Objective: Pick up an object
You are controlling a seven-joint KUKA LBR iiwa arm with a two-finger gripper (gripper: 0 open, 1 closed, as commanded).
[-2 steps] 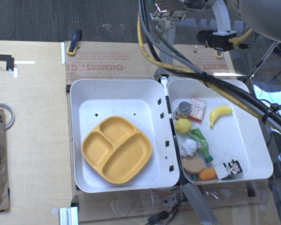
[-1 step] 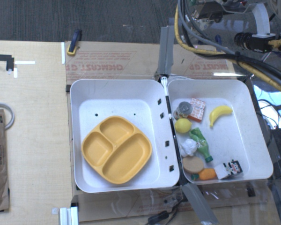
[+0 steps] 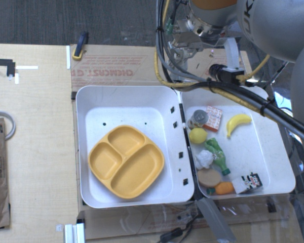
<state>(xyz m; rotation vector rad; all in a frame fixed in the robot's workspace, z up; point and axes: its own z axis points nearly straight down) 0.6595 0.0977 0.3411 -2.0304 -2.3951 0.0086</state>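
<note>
Nearest the camera, in the right white bin (image 3: 261, 148), I note a small orange rounded piece (image 3: 224, 188) against the near wall. A black-and-white printed carton (image 3: 251, 181) lies just to its right and a flat tan disc (image 3: 210, 176) touches it on the left. All three sit well short of the gripper (image 3: 185, 48) and below it in the view.

Next out, a green plastic bottle (image 3: 218, 156) lies at a slant, touching a crumpled white wad (image 3: 204, 159). A yellow ball-shaped fruit (image 3: 197, 135) is just beyond them. Farther still, a grey round can (image 3: 198, 118) rests beside a red-and-white printed packet (image 3: 214, 118), with a yellow toy banana (image 3: 237, 123) apart to their right. These three are the items closest to the gripper, yet they are clear of it.

The left white bin (image 3: 116, 110) holds a yellow three-compartment plastic plate (image 3: 125, 161), off to the gripper's left and nearer the camera.

The gripper hangs beyond the bins' far rims, over the brown printed cardboard sheet (image 3: 114, 65) and roughly in line with the seam between the bins. Black and yellow cables (image 3: 228, 85) crowd it. I cannot tell whether it is open or closed, and I see nothing held in it.
</note>
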